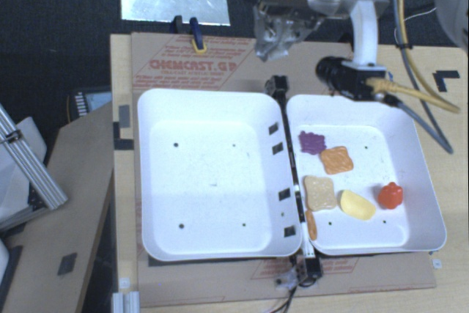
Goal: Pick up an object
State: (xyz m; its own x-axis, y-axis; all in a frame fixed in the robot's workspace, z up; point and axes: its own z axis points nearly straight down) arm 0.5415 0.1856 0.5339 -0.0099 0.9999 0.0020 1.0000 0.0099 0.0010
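Your gripper (277, 37) hangs at the upper centre of the frame, above the bins' far edge; you cannot tell its claw state. The candidates cluster in the right bin (418, 150): purple piece (313, 142), orange waffle (337, 160), yellow piece (357, 204), red pepper (390, 195).

Toys crowd the right bin (421, 157) by the divider (289, 150); its far corner lies open.

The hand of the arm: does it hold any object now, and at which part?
Nothing is held. The hand hangs above the bench behind the bins, with no object between its fingers.
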